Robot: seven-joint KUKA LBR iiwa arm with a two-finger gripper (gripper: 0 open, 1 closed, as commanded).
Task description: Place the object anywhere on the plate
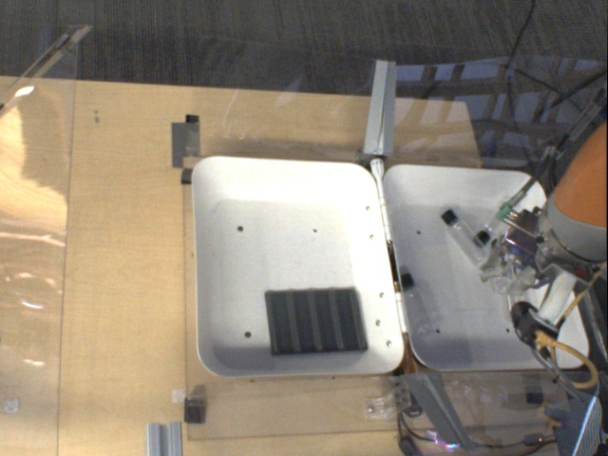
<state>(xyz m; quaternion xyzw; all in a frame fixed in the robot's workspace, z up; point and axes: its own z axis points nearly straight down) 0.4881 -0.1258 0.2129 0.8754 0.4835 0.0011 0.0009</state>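
Camera view: left bin holds dark ribbed plate at its near side, right bin holds small clear object beside gripper, finger state unclear.

The arm was cut off by the picture's right edge, so that only its orange band and part of the wrist were seen. The gripper was a blurred tangle of clear and dark parts over the right bin, and the stance of its fingers could not be made out. A small dark-capped, see-through object just beside it was too small to be identified. The far right side of that bin was hidden under the wrist and cables. Another small dark speck near the bin's left wall could not be told either.
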